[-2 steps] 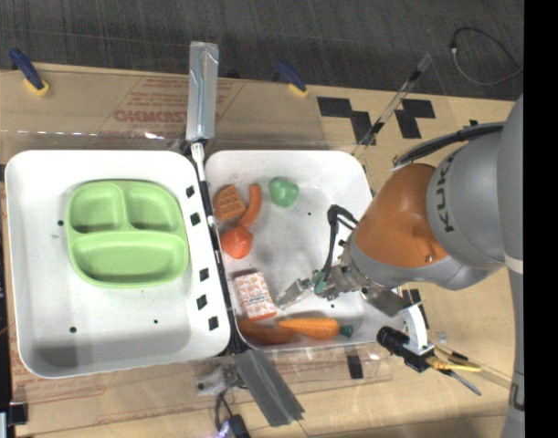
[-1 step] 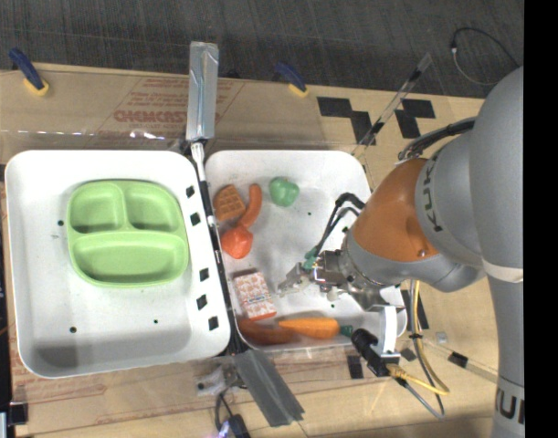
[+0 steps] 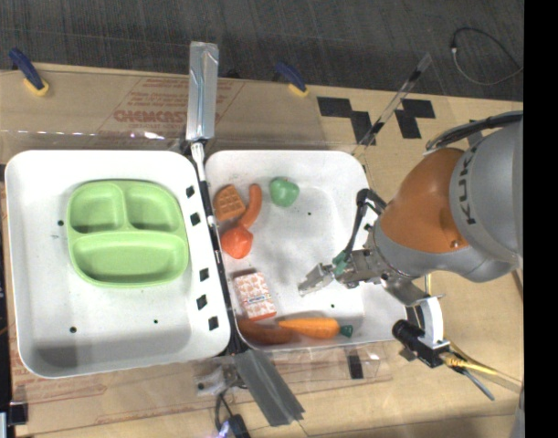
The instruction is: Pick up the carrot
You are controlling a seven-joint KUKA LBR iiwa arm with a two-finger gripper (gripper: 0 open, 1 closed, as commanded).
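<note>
The gripper (image 3: 313, 281) hangs over the bare white floor of the right bin (image 3: 329, 167), its pale fingers pointing toward the left of the view; whether they are spread or closed cannot be told at this angle, and nothing shows between them. It sits above and just to the right of the carrot (image 3: 308, 327), which lies flat along the near wall of the same bin, orange body pointing left and green stub at its right end, apart from the gripper. Touching the carrot's left end is a brownish sausage (image 3: 263, 333), and just above that a small box with a red speckled print (image 3: 254, 295). Further up the bin's left side lie a red pepper (image 3: 237, 241), a waffle-like brown piece (image 3: 228, 203) and a slim orange-red sausage (image 3: 252, 206) leaning beside it, with a green round vegetable (image 3: 283, 191) near the far wall. Behind the gripper the arm (image 3: 461, 213) comes in from the right, its orange band bulging above the wrist and the grey body bent low over the bin's right rim. The left bin (image 3: 27, 245) holds a green divided tray (image 3: 128, 231). Both bins rest on a cardboard-covered bench (image 3: 96, 94) held by blue clamps (image 3: 29, 71), with dark carpet (image 3: 260, 16) beyond.
</note>
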